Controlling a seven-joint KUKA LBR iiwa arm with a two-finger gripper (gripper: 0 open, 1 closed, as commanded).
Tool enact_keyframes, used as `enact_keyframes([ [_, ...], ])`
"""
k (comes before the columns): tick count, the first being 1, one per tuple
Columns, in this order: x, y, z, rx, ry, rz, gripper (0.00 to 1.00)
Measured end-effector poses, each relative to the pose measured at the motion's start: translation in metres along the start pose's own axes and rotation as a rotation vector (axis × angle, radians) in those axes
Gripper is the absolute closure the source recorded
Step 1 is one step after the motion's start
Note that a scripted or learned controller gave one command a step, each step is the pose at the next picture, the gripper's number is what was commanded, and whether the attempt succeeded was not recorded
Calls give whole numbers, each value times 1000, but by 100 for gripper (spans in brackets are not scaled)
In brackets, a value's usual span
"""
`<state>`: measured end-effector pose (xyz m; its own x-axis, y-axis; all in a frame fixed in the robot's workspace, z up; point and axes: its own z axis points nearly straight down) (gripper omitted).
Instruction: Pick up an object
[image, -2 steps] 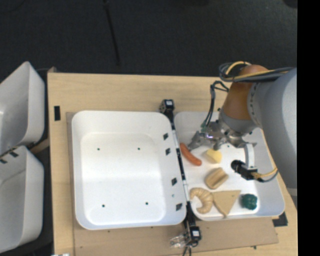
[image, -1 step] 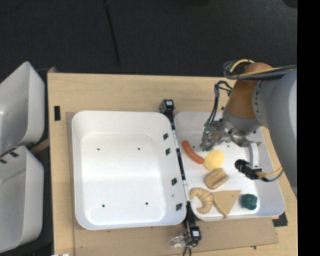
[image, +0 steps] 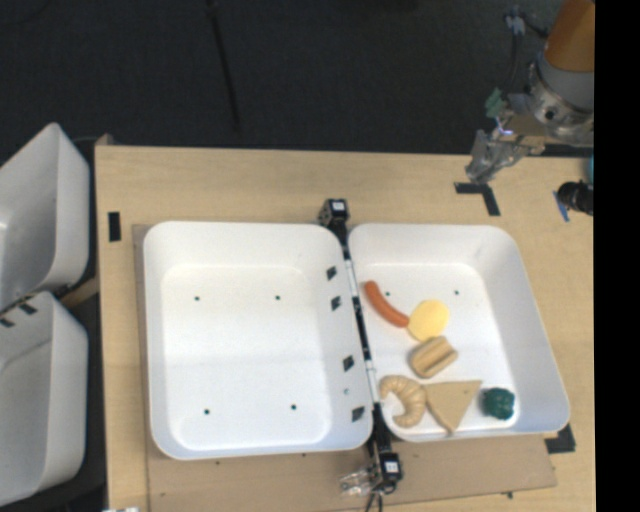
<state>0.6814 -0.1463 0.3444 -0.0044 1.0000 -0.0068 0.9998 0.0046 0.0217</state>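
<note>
Pale wooden bench top (image: 250, 185) against a dark background carries two shallow white plastic bins side by side, the left bin (image: 160, 330) and the right bin (image: 520, 300) meeting at a black-clipped seam. Taking that seam as landmark, a thin orange-red sausage-shaped piece (image: 385, 304) lies just right of it, then a round yellow piece (image: 429, 319), a tan bread-roll-shaped piece (image: 433, 357), a curved beige croissant-shaped piece (image: 404, 398) touching a tan triangular wedge (image: 455, 402), and a small dark green lump (image: 497, 402) farthest right. Well beyond the seam's far end, over bare bench outside the right bin, hangs the grey two-finger gripper (image: 487, 162) below the orange band, holding nothing visible, and I cannot tell how wide it stands.
</note>
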Motion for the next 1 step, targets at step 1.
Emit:
enact_keyframes([
  [1, 1, -3, 12, 19, 4, -2, 0],
])
